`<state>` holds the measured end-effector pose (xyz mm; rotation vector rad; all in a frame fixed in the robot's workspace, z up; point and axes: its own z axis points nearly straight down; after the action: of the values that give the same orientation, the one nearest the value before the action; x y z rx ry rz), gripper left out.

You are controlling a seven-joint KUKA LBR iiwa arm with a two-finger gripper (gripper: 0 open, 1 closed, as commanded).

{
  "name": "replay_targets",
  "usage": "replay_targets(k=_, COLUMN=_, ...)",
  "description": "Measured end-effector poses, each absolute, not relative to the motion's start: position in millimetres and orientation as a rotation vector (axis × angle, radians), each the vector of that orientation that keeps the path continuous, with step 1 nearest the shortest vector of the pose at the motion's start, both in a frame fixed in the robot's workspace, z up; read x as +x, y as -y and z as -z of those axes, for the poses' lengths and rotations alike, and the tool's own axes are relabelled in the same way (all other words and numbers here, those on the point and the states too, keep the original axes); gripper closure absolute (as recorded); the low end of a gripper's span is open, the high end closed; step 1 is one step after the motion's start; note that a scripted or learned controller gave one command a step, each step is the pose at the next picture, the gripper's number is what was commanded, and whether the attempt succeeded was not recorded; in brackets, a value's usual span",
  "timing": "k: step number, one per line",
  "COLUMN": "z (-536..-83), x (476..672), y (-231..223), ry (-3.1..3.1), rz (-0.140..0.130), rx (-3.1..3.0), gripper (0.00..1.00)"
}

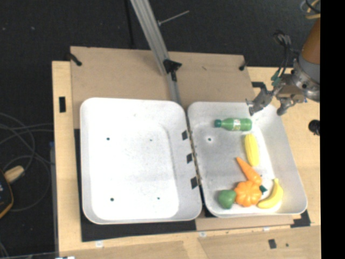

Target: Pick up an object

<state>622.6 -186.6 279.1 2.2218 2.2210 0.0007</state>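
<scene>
**Camera view: gripper above the far right corner, bottle just to its left**

The camera view shows the two-finger gripper (268, 104) at the far right corner of the right white plastic bin (215, 161). The two dark fingers are spread apart, clearly open, and there is nothing between them. One finger (256, 103) reaches toward the bin, the other sits more to the right, over the bin's rim.

The nearest thing to the jaws is the small green plastic bottle with a white label (233, 124). It lies on its side at the far end of the right bin, just to the left of the gripper and slightly nearer to the camera. Its long axis runs left to right, with the dark green cap at the left end, away from the gripper.

The other objects are further toward the near side. The yellow corn cob (251, 148) lies just beside the bottle's right end, with its long axis running far to near. After it come the orange carrot (247, 169), the orange pumpkin-shaped toy (247, 193), the round green toy (227, 198) and the yellow banana (271, 196), grouped in the near right part of the bin. The left white bin (135, 161) has nothing to pick.

In my judgement the bottle is the likely target. The arm would need a short move to the left and down, and the fingers should close across the bottle's narrow side, so across its left-right axis. I cannot tell the height of the gripper above the bin.
</scene>
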Motion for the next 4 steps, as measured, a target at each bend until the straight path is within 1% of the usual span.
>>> replay_targets(k=1, z=-110.3, x=621.5, y=155.7, ry=-2.226, rz=0.007, rx=2.226, gripper=0.00)
replay_targets(k=2, z=-103.4, x=634.8, y=109.2, ry=-2.218, rz=0.000, rx=2.224, gripper=0.00)
replay_targets(k=3, z=-101.3, x=650.2, y=97.3, ry=-2.218, rz=0.000, rx=2.222, gripper=0.00)
replay_targets(k=4, z=-101.5, x=650.2, y=97.4, ry=-2.218, rz=0.000, rx=2.222, gripper=0.00)
